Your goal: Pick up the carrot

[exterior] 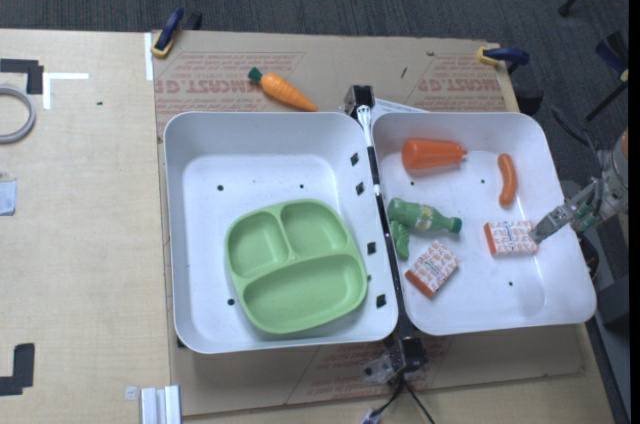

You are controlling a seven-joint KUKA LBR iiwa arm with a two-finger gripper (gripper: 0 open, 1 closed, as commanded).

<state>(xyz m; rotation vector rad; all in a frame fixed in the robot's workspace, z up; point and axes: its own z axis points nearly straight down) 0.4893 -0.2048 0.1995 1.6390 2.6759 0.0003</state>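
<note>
Nearest us, the green divided plate [297, 264] sits in the left bin [190, 212]. In the right bin [560, 297] we see the gripper [550, 227] low at the right edge, tip just beside a small red-and-white box [510, 237]; we cannot tell its opening, nothing visibly held. Farther back, the carrot [283, 89] lies outside both bins on the cardboard [330, 72], behind the left bin. We judge this still the approach step: next move calls for a long reach far-left over the bins.
</note>
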